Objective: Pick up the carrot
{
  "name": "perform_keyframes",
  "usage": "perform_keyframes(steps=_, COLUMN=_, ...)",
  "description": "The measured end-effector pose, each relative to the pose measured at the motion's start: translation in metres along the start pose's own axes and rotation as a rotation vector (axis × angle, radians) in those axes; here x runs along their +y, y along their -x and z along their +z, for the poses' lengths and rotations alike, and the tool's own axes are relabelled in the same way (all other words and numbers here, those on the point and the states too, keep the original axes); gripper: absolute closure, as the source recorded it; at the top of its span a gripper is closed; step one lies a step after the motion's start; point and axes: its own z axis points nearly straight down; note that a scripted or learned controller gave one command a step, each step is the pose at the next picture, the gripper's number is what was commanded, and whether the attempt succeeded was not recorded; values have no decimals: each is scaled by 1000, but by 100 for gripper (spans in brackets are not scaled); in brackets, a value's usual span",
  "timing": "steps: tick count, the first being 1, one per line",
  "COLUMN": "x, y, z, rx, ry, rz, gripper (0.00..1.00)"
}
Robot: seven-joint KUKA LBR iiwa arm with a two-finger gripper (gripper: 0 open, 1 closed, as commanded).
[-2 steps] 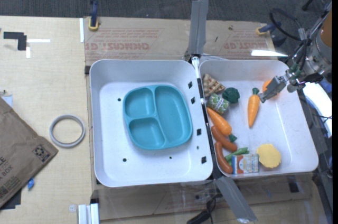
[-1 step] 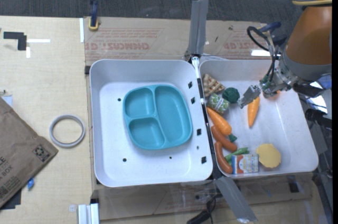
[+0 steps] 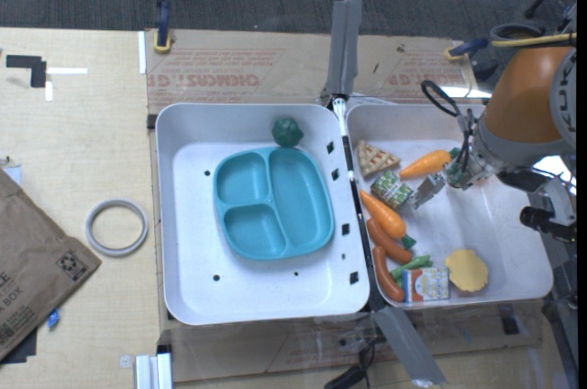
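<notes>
Inside the right shallow white bin (image 3: 514, 286), orange carrot (image 3: 425, 163) just beside the two-finger gripper (image 3: 438, 183), finger spread unclear, second carrot (image 3: 382, 213), yellow disc (image 3: 467, 271), left bin (image 3: 183, 286) holding teal divided tray (image 3: 273, 202), green lump (image 3: 288, 132)

— Where is the carrot (image 3: 426, 164)?

— It lies in the right bin (image 3: 514, 286), near the back wall. There is also a second carrot (image 3: 382, 213) by the left wall of this bin.

— How do they look?

— Both are orange and smooth. The first one lies flat, almost across the bin, with the thick end to the right. The second one lies diagonally, with a green end toward the front.
</notes>
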Motion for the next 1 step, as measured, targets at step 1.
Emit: perform_keyframes(steps=1, x=0, y=1, z=-9, rx=-1, ry=2, rz=4, gripper=100)
